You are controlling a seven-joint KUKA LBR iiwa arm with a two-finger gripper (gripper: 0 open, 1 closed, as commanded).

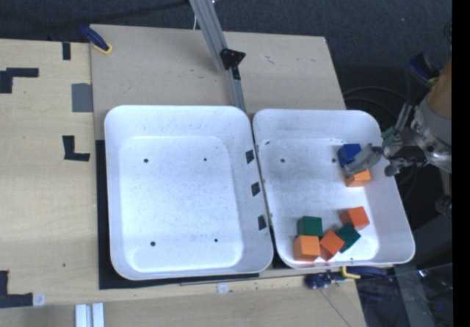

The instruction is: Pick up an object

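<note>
The right bin (294, 171) holds several small blocks. A blue block (348, 151) and an orange block (359, 178) lie near its right wall. My gripper (365, 162) reaches in from the right and sits low between these two, partly covering both. At the bin's front lie a green block (309, 225), a dark green block (349, 235) and three orange blocks (306, 247) (331, 242) (355, 216). Nothing is visibly lifted off the bin floor.
The left bin (176, 186) stands beside the right one. A slanted metal pole (209, 17) crosses the bench at the back. The arm's wrist (429, 138) hangs over the right bin's right rim.
</note>
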